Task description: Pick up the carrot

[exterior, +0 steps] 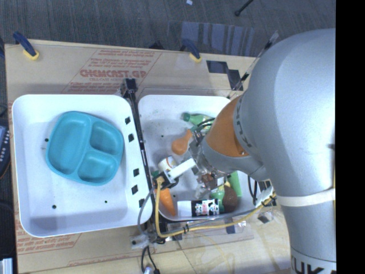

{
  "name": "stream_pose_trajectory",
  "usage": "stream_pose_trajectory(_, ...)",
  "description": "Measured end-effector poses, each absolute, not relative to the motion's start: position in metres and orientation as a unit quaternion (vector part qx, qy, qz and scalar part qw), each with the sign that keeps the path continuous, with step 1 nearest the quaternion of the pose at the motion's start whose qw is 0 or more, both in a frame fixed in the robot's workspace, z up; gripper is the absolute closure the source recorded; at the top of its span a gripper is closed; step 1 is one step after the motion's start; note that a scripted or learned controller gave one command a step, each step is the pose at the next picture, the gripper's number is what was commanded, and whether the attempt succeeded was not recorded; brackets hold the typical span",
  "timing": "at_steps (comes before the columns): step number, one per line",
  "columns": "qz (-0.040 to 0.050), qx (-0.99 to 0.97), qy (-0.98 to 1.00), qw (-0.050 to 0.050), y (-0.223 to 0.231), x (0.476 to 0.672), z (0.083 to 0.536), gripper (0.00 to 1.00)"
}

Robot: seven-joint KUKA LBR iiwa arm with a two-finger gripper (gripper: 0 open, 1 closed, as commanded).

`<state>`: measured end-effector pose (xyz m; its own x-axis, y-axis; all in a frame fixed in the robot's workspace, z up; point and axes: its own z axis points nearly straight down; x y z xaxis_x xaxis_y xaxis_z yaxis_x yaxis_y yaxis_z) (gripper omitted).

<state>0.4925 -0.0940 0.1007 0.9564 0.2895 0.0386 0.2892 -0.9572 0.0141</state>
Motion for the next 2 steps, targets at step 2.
stream_pose_trajectory(2, -0.0010, 0.994, 0.108, -0.004, -0.065, 0.485, 0.194, 0.00)
